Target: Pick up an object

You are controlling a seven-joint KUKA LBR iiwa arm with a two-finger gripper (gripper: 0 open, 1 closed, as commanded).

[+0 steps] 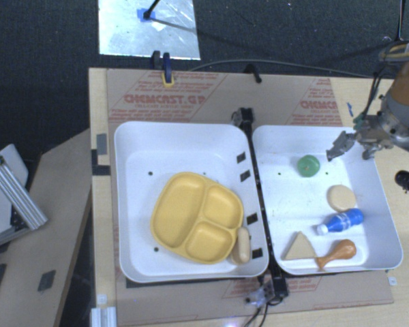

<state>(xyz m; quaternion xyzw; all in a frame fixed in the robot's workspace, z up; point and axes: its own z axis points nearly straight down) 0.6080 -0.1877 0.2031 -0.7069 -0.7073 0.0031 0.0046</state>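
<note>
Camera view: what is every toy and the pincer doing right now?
Pincer: open, holding nothing, above the right bin's far edge.
Green ball: loose in right bin.
Blue bottle: lying on its side.
Drumstick: lying flat.
Yellow tray: flat in left bin.

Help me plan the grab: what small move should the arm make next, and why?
Probably shift the gripper left and down toward the green ball. It hangs over the right bin's far edge with nothing between its fingers, and the ball lies nearest, apart from the rest.
</note>
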